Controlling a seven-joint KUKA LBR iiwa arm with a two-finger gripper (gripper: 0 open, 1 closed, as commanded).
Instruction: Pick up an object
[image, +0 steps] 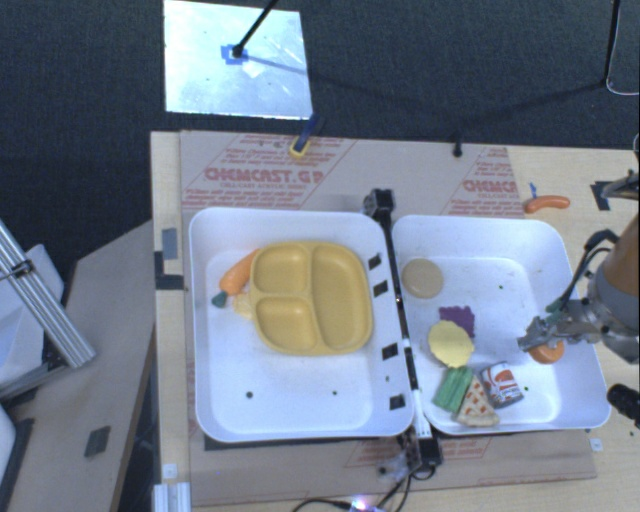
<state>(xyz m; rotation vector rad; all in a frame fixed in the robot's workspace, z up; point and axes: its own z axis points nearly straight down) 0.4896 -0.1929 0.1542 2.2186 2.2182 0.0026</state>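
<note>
Tool low in right bin — over an orange piece.

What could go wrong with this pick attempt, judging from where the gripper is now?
The gripper sits over a small orange object near the right bin's right wall, so the fingers might strike the wall or only nudge the object. Most of that object is hidden, so its grasp may be off-centre and slip.

I count two white bins, the left bin and the right bin. In the left one I see one yellow divided tray and one toy carrot. In the right I make out one tan disc, one purple piece, one yellow round piece, one green piece, one pizza slice, one small can and one orange piece.
</note>
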